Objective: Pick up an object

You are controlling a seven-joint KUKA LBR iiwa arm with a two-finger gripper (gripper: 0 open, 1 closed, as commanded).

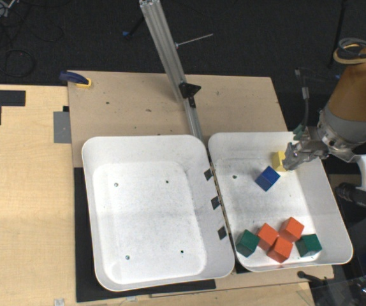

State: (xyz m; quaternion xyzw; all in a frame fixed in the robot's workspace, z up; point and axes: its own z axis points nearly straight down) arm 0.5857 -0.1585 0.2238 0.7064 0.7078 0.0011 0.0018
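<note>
- The arm point(347, 110) reaches in from the right, its orange band above a grey wrist, and ends over the far right part of the right bin point(317, 199).
- The gripper point(292, 158) sits low by the bin's far right side, right at a yellow block point(278, 160); whether its pincer is open or closed I cannot tell — the fingers blur into the block's edge.
- A blue block point(267, 178) lies just near and left of the yellow one, tilted so a corner points toward the camera.
- At the near end of the right bin a cluster lies close together — a green block point(247, 242) on the left, three orange-red blocks point(280, 238) in the middle, another green block point(309, 245) on the right.
- The left bin point(148, 212) stands beside the right one, their inner rims touching.
- A grey metal rail point(168, 56) slants from the far side down to where the bins meet.
</note>
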